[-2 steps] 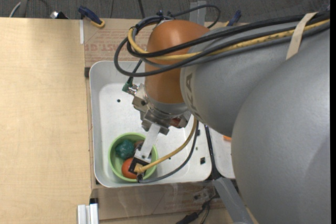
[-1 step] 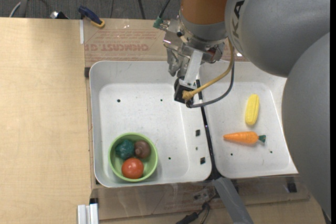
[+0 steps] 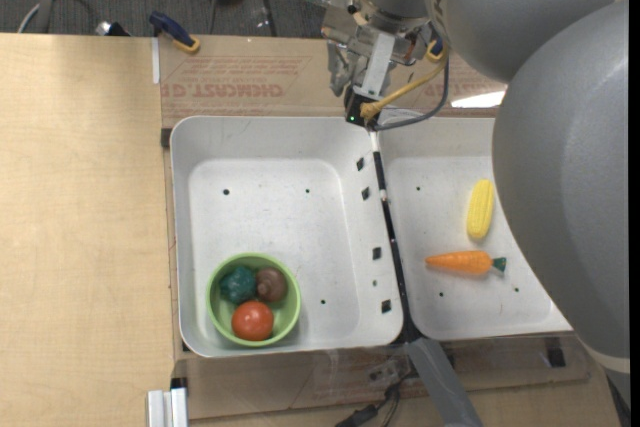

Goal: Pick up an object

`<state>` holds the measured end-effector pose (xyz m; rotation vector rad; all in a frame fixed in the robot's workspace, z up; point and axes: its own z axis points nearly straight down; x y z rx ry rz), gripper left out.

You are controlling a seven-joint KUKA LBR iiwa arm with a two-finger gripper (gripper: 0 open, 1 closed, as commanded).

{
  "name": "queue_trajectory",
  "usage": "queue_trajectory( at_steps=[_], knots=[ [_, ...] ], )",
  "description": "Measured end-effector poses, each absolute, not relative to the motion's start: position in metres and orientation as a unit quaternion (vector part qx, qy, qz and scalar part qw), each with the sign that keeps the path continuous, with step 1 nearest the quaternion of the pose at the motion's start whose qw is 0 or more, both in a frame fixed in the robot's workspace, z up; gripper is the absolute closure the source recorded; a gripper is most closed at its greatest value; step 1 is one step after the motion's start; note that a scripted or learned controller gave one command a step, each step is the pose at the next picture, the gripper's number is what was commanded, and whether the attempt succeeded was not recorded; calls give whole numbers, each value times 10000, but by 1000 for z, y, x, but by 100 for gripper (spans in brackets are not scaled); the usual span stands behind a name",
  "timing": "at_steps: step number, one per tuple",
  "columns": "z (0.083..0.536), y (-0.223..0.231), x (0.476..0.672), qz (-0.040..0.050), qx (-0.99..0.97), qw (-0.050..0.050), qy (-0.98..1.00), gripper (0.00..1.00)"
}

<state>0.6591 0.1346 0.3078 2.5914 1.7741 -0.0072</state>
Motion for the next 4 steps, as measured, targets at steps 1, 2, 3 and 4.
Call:
queue_trajectory(
  at_steps=[1,2,3,4],
  knots=[
    [247,188,624,-27,8047,-2,5936,100],
    [281,111,634,-14,7549,6,6559,100],
    [272,137,659,-19,7259,5,6878,100],
    [288,149,659,-15,7148,7,6993,100]
  ],
)
